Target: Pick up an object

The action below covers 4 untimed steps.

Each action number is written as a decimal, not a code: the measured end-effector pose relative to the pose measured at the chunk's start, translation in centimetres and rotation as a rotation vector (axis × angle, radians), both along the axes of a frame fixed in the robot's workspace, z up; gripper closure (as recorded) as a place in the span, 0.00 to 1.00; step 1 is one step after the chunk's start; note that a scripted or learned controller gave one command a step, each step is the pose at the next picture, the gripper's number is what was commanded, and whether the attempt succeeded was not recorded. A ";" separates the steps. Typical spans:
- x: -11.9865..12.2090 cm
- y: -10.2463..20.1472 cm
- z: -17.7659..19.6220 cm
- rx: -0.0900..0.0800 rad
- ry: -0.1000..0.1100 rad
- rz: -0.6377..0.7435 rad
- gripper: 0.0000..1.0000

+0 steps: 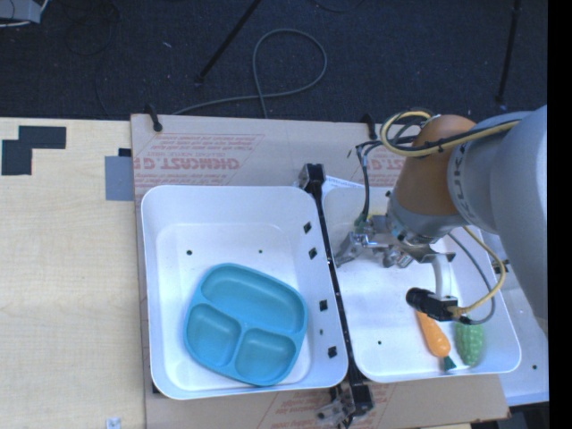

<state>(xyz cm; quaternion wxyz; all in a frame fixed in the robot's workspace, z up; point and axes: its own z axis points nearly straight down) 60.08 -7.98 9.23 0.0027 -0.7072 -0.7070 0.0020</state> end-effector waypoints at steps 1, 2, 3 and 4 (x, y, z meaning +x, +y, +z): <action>0.0 -0.1 1.2 0.001 0.000 -0.004 1.00; 0.4 -0.5 5.5 -0.001 -0.007 -0.005 1.00; 0.0 -0.4 11.7 -0.001 -0.008 0.001 1.00; 0.1 -0.5 15.8 -0.001 -0.007 0.001 1.00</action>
